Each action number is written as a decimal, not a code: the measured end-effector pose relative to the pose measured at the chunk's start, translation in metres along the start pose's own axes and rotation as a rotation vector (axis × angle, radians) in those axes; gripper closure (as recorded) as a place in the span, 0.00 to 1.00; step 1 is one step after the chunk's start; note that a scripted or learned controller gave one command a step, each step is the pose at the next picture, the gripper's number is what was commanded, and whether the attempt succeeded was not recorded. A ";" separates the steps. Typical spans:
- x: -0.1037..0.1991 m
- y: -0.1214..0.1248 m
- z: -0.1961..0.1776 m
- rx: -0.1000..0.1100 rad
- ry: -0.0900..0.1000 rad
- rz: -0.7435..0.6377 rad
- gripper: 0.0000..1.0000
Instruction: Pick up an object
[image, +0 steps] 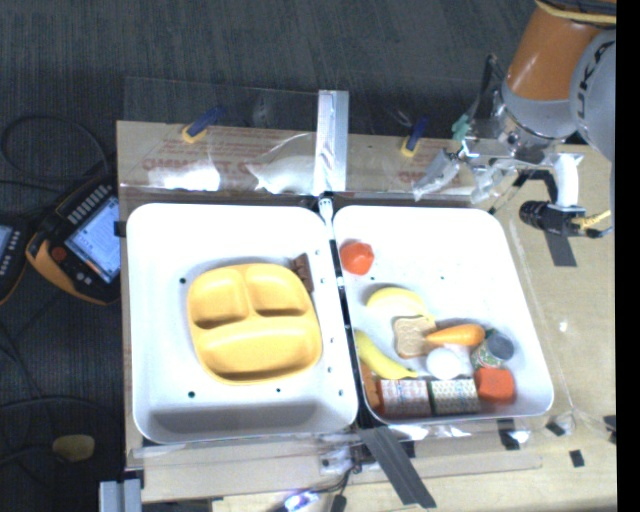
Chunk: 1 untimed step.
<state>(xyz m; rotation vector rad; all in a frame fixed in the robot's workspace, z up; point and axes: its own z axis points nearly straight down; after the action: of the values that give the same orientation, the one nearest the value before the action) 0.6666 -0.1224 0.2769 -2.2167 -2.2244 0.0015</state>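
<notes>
My pincer (478, 172) hangs past the far edge of the right white bin (505, 262), near its far right corner, and whether it is open or closed I cannot tell from this slanting view. Nothing shows in its grasp.

Everything I could pick lies toward the near side of that bin from where I am, so the coming move is, as I judge it, a reach inward over the far rim and then down. Nearest to me is the small round orange-red ball (357, 256), alone by the dividing wall at the bin's far left corner; being round, it has no long axis to line up with.

Beyond it, toward the near edge, the rest crowd together. The pale yellow rounded fruit (392, 299) sits mid-bin, and just past it the tan slice of toy bread (410, 335) touches the orange carrot (457, 336), whose long axis runs roughly left to right across the bin. The yellow banana (378, 356) lies slanted from the dividing wall toward the near edge. Along the near wall sit the white egg-like piece (447, 362), two patterned boxes (428, 397), an orange-red block (495, 384) and a dark grey round piece (497, 348) in the near right corner.

The left white bin (150, 300) bears a yellow sectioned plastic tray (254, 322), well apart from me.

I would take the lone ball as the cleanest target.
</notes>
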 end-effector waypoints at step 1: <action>0.026 -0.018 0.118 0.002 -0.001 -0.063 0.00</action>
<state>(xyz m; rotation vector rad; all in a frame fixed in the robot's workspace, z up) 0.6485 -0.0967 0.1587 -2.1448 -2.2933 0.0044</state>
